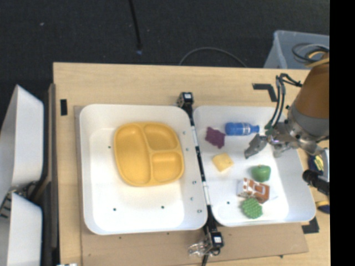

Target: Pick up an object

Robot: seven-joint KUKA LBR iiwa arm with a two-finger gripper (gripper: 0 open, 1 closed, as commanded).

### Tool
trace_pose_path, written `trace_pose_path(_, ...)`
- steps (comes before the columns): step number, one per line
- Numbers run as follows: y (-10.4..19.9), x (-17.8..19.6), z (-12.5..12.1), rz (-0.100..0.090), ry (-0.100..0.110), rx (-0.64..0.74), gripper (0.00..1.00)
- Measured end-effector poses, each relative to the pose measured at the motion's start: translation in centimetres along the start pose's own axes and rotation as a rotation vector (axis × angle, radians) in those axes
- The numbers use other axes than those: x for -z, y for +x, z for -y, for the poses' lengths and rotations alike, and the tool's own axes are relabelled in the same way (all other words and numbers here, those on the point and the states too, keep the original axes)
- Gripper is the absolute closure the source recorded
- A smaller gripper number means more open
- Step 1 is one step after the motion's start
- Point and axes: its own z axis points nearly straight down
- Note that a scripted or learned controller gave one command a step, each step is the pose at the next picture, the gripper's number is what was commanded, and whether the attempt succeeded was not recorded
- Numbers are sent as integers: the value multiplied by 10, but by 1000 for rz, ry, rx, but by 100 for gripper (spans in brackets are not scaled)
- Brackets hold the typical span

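Green and rounded, a small plastic object [261, 173] lay near the right bin's [297, 206] middle, just below the gripper [265, 146], whose fingers stood spread and held nothing. A descent risked nudging it into the red-and-white block [254, 190] close beside. Freer room lay toward the bin's right wall; the blue bottle [241, 129] crowded the far edge.
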Motion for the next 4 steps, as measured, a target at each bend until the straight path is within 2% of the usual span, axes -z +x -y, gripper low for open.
trace_pose_path(2, -7, -110, 3, 0, -1, -1, 0)
trace_pose_path(3, -8, -96, 1, 0, -8, -6, 100)
trace_pose_path(4, -18, -36, 2, 2, -12, -6, 100)
